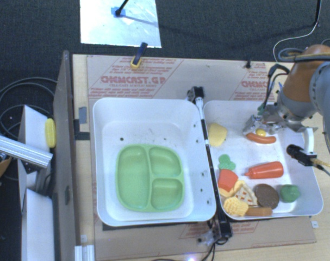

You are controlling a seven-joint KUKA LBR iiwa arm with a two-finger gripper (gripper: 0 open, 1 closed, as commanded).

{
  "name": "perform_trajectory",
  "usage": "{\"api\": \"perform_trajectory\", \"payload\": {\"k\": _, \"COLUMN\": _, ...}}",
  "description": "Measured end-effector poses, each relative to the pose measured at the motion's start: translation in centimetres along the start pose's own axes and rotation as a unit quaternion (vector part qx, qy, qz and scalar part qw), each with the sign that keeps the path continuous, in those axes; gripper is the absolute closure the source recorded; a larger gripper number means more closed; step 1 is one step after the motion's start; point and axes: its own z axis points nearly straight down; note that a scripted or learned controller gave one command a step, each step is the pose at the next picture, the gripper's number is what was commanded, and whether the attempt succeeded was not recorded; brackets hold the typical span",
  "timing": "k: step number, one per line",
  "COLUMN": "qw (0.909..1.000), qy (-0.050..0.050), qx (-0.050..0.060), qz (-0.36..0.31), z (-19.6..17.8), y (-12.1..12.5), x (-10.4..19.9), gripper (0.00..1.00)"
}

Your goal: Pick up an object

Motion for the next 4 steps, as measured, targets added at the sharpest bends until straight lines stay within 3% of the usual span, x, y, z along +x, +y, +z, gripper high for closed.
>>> {"api": "perform_trajectory", "payload": {"k": 1, "qw": 1.0, "qy": -0.002, "qx": -0.006, "qz": -0.001, "z": -1.9, "y": 0.4, "x": -0.2, "gripper": 1.0}}
{"api": "perform_trajectory", "payload": {"k": 2, "qw": 1.0, "qy": -0.002, "qx": -0.004, "qz": -0.002, "z": -1.7, "y": 0.3, "x": -0.2, "gripper": 0.0}}
{"api": "perform_trajectory", "payload": {"k": 3, "qw": 1.0, "qy": -0.002, "qx": -0.006, "qz": -0.002, "z": -2.9, "y": 0.5, "x": -0.2, "gripper": 1.0}}
{"api": "perform_trajectory", "payload": {"k": 4, "qw": 1.0, "qy": 0.0, "qx": -0.001, "qz": 0.001, "z": -9.3, "y": -4.2, "x": -2.3, "gripper": 1.0}}
